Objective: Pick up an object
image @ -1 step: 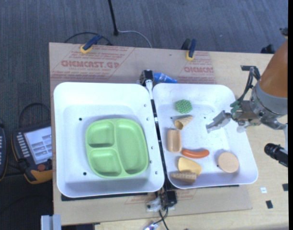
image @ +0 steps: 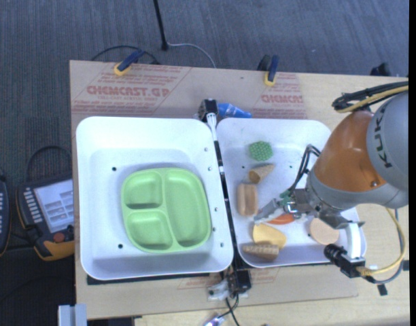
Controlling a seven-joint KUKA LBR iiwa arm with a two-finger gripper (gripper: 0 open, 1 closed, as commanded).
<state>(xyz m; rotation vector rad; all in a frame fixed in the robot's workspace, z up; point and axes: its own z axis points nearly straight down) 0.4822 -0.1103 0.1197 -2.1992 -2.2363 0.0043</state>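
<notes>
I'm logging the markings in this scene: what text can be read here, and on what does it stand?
"CHEMCAST GP", red print on the brown board under the bins.
Same red print near the yellow clamp, too blurred to confirm.
"KU", dark letters on the grey robot arm, cut off.
Handheld pendant sheet: too small.

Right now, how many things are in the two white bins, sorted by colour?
Green: 2, the divided plate in the left bin and a round bumpy piece in the right bin
Tan or brown: 4, a cone-like piece, a loaf-like piece, a ridged piece, a round flat piece
Yellow: 1, a wedge
Orange-red: 1, a small piece beside the end effector
Total: 8
</notes>
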